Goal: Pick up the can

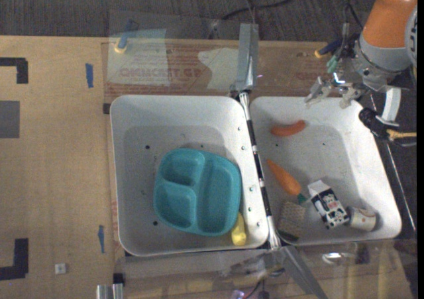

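Can (363, 219) lies sideways in the right bin's (381, 158) corner; claw (329, 89) spread open, empty.

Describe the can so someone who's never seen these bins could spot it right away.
Look in the right bin, at its near right corner. The can lies on its side there, right of the small carton. It is the one pale, round-ended cylinder.

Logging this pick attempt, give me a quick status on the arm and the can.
Two-finger gripper over right bin's far edge, holding nothing. Small pale can on its side, near right corner. Black-and-white carton lies against it.
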